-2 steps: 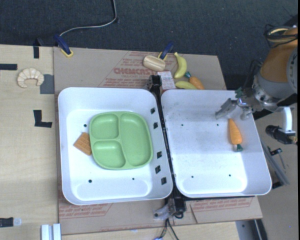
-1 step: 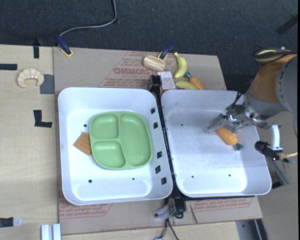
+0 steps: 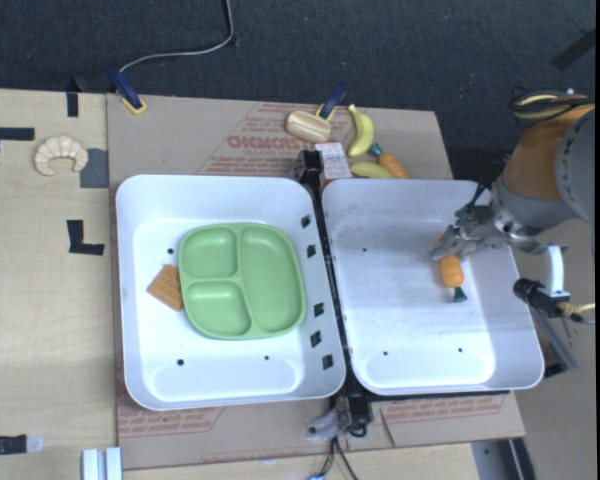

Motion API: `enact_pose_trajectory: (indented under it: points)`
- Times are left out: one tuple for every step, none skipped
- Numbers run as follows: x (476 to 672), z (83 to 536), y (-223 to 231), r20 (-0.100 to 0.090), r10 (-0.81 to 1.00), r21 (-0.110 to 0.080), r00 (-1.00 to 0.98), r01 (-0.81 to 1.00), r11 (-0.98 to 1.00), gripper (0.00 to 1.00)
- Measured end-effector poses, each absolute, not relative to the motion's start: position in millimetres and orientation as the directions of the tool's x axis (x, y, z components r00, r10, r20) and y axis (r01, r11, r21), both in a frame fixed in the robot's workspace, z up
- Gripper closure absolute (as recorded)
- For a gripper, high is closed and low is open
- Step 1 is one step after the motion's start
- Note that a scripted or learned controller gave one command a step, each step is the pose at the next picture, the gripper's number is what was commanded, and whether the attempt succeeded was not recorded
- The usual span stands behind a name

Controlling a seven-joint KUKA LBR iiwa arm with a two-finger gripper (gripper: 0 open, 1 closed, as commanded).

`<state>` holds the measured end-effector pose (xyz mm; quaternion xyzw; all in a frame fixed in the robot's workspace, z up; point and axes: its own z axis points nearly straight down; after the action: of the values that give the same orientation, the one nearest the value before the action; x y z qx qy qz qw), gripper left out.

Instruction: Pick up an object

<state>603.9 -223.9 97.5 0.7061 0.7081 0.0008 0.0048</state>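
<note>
**Carrot under the hand in the right bin**

Croissant lay alone at the far left on the desk, well apart from both bins, so it was probably not meant for this try. Next came the left bin, and in it a green divided plate sat near the middle. An orange-brown flat piece was touching the left edge of the plate and seemed partly under it, which would make it a poor choice for a simple grasp from above.

Behind the bins, near the place where they meet, a small group of toy food rested on the cardboard: a pale bread roll, a yellow banana and something orange beside it. They were outside the bins, so I judged they were only stored there.

In the right bin a small orange carrot lay on the white floor, toward the right side. The hand was just above it in the view, at the upper end of the carrot, and the arm reached in from the right to bring it there. Whether the fingers were spread or pressed together I could not tell, because they were small and blurred. The carrot seemed to rest on the bin floor, not between the fingers, so I judged that the pick was not yet done.
</note>
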Motion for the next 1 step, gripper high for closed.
enact_pose_trajectory:
  points:
    - [625.0,145.5,-147.4,0.001,1.000,0.000,-0.002,1.000,0.002,1.00]
